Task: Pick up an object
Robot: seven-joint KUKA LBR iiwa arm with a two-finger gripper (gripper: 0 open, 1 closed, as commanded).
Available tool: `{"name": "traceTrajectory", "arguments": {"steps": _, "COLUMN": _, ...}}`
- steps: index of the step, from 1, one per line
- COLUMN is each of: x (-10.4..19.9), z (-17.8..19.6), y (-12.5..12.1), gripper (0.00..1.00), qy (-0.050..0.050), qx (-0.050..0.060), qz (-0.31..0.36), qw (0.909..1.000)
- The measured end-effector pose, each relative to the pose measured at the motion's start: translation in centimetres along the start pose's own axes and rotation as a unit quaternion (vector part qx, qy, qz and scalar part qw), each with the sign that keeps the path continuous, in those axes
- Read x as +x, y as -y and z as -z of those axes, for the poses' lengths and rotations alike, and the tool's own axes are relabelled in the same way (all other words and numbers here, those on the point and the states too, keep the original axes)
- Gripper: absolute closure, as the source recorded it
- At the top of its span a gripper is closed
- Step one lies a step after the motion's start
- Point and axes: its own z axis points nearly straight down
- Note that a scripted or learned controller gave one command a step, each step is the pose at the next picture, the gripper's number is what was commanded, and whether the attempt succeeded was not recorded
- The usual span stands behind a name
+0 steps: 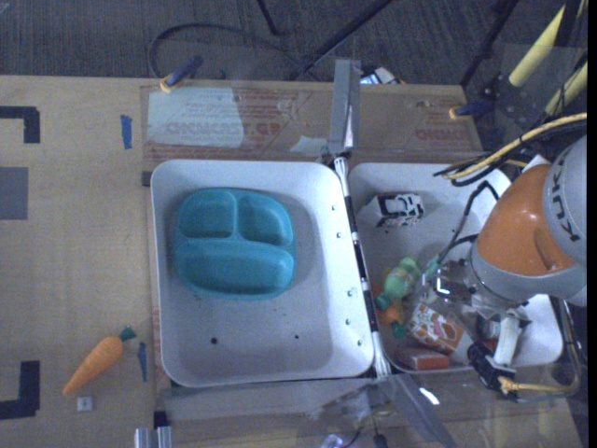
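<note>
The left shallow white plastic bin [187, 343] is carrying a teal divided plastic plate [235, 242], which is lying flat with its long axis going left to right. The grey arm with the orange band [522, 236] is reaching in from the right and hanging over the right shallow white bin [368, 189]. Its gripper [457, 297] is standing low above a small orange and white carton [435, 327], which is lying tilted, long axis from upper left to lower right; I cannot tell the gripper's state. Nearby are lying a green soft toy [401, 277] and a black and white toy [400, 207]. An orange toy carrot [95, 363] is lying on the wooden bench [65, 250], its green tip pointing up-right
</note>
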Motion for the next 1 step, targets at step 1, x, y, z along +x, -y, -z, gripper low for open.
{"name": "traceTrajectory", "arguments": {"steps": 1, "x": -0.03, "z": 1.05, "y": -0.13, "gripper": 1.00, "qy": 0.000, "qx": -0.002, "qz": -0.002, "qw": 1.0000}}
